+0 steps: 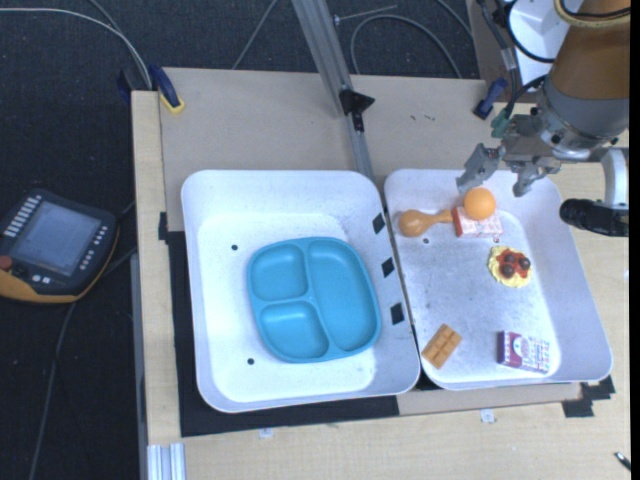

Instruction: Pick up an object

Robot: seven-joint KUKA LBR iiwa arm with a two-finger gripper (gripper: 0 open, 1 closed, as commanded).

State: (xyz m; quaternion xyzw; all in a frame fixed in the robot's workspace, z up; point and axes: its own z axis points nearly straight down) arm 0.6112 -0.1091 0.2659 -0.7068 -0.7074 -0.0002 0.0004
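Now the end effector (505, 172) hangs over the far end of the right-hand shallow white bin (580, 268), fingers spread wide with nothing between them. Just below sits the small orange ball (480, 203), touching a red-and-white packet (478, 226), with a tan wooden-looking pestle shape (420, 221) to the ball's left. I'd call this the approach step: next comes a straight descent, straddling the ball without nudging the packet.

The arm (590, 58) above the hand (503, 176) is cut off by the top edge. The red and white thing (480, 226) just below the hand is too blurry to name.
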